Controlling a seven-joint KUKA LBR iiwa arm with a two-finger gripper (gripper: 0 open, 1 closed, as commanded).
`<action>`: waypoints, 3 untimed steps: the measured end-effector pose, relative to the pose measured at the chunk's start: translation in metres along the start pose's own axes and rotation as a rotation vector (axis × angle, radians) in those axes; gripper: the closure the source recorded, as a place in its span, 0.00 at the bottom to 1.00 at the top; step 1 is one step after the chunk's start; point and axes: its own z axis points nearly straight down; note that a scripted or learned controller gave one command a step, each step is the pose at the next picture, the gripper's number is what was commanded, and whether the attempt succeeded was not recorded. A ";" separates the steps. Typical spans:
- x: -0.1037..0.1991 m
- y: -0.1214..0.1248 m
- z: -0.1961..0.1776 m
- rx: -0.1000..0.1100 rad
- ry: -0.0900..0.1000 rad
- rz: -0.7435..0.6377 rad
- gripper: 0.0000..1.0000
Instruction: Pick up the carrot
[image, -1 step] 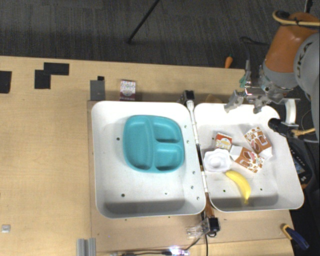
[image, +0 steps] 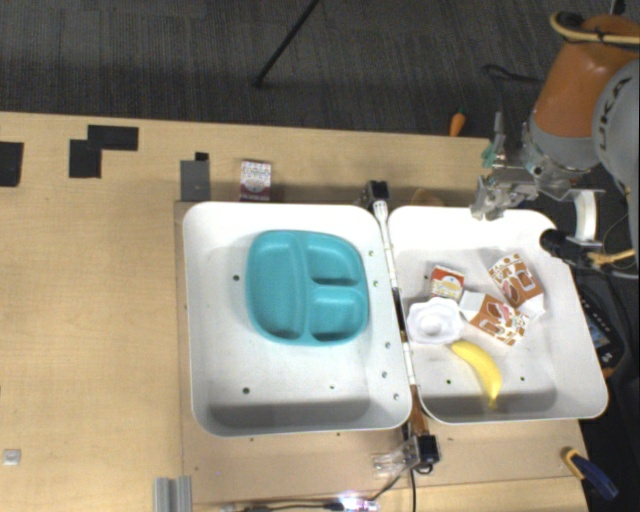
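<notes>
Carrot, if that's the orange bit mid right bin, sits jammed against the cup, so the end effector at the far rim (open or closed, can't tell) could easily grab a neighbour instead.

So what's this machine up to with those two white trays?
A robot arm reaches in from the right, its gripper hovering over the far edge of the right bin. That bin holds a banana, a small white cup and a few snack packets. The left bin holds a teal divided plate. It is meant to pick up a carrot, but I can't spot one.
</notes>
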 end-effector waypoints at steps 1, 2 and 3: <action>-0.083 -0.024 -0.153 -0.008 -0.010 0.031 1.00; -0.079 -0.024 -0.145 0.005 -0.002 0.026 0.00; -0.079 -0.024 -0.145 0.005 -0.002 0.026 0.00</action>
